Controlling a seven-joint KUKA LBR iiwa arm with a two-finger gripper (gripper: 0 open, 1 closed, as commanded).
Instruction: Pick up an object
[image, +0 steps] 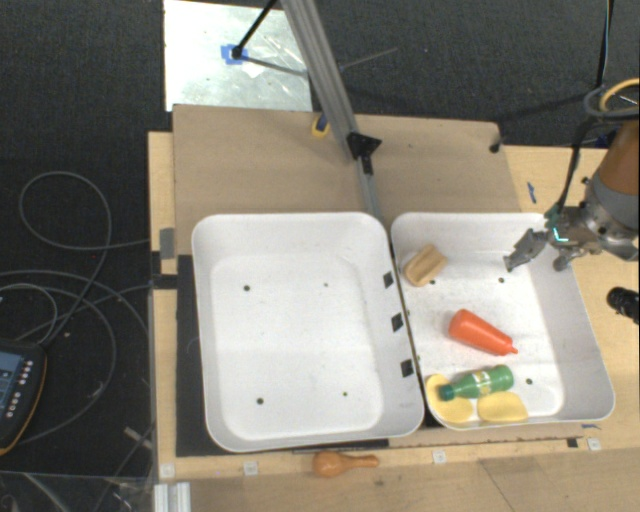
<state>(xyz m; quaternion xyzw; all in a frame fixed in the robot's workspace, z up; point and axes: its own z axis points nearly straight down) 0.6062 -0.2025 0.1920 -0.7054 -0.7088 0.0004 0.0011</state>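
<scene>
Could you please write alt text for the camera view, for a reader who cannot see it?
A grey robot arm's gripper, jaws open, hangs over the right bin, which holds a tan block, an orange cone, a green bottle and two yellow pieces. The left bin sits beside it.

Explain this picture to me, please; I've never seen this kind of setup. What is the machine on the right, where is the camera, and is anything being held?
The single camera is fixed above a bench and looks down at a slant. Two shallow white bins sit side by side: the left bin and the right bin. The machine entering from the right is a robot arm; its grasping tip, the end effector, hangs over the right bin's upper right part with nothing between its fingers. In the right bin lie a tan block, an orange cone-shaped piece, a green bottle and some yellow pieces. A small orange-brown object lies on the bench in front of the bins.
</scene>
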